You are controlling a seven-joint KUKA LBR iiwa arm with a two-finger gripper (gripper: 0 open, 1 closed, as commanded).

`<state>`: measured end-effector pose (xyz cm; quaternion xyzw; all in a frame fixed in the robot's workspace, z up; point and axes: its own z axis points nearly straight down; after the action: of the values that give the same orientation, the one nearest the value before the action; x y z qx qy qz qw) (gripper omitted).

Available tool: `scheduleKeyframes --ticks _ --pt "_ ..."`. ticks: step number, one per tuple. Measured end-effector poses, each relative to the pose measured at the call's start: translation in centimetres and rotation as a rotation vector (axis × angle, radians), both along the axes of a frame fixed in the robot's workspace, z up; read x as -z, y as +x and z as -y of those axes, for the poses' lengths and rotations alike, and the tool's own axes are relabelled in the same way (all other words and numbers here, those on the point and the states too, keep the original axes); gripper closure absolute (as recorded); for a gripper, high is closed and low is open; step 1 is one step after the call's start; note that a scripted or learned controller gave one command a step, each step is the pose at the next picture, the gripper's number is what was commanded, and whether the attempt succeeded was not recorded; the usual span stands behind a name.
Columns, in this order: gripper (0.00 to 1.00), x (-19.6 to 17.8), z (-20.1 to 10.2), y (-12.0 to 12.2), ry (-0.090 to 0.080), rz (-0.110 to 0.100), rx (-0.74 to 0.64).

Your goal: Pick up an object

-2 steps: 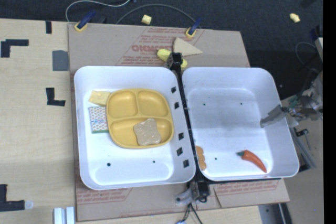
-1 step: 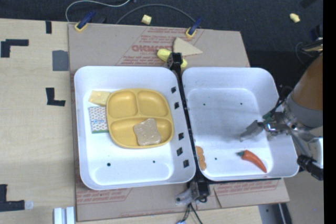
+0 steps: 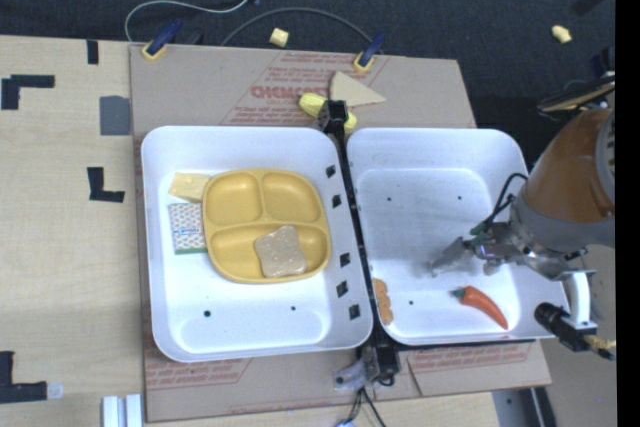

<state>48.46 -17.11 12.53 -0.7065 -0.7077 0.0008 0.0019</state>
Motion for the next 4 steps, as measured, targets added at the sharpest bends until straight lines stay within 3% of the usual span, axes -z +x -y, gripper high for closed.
scheduleKeyframes --ticks 1,2,3,4 --pt "0.0 -9.0 5.5 0.0 -0.007 0.009 0.004" --pt "0.0 2.0 2.3 -0.3 0.003 -0.007 0.0" --pt "0.0 -0.6 -0.1 -0.1 -0.001 0.003 0.0" --pt "0.0 -11.4 5.6 0.0 -0.009 0.013 0.005"
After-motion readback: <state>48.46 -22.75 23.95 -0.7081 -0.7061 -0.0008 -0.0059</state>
